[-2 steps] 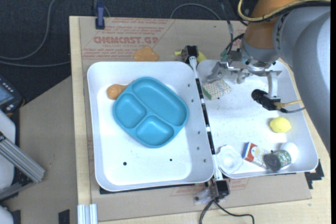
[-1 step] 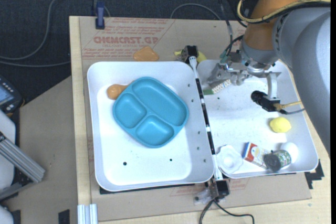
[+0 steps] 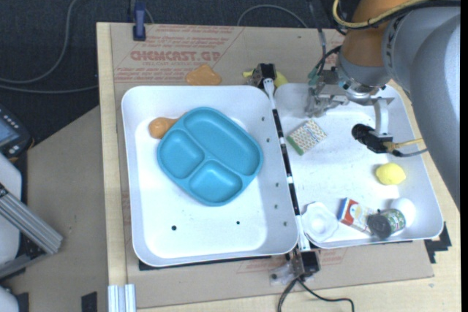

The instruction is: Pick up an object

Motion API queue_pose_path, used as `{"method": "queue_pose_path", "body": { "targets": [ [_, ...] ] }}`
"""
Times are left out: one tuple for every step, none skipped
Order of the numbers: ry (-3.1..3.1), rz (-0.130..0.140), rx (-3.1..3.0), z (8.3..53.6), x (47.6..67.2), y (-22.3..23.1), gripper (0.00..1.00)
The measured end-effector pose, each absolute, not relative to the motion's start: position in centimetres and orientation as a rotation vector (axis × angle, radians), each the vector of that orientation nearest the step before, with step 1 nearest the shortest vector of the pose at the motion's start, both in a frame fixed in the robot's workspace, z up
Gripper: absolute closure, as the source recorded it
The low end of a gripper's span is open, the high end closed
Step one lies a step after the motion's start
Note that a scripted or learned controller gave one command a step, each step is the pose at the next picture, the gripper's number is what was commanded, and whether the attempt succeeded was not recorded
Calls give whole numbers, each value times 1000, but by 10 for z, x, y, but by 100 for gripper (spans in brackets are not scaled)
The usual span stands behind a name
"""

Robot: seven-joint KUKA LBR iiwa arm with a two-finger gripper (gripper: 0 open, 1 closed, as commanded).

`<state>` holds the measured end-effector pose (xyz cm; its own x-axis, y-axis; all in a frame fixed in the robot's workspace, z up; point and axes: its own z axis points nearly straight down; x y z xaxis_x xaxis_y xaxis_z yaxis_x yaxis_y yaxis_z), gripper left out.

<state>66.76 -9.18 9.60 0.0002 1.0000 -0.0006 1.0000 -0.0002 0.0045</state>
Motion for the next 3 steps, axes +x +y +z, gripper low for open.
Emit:
{"method": "queue_pose_path", "body": {
  "targets": [
    [2219, 3, 2219, 95, 667, -92, 0],
    [2223, -5, 2227, 84, 626, -93, 0],
    [2220, 1, 2222, 95, 629, -92, 100]
  ]
}}
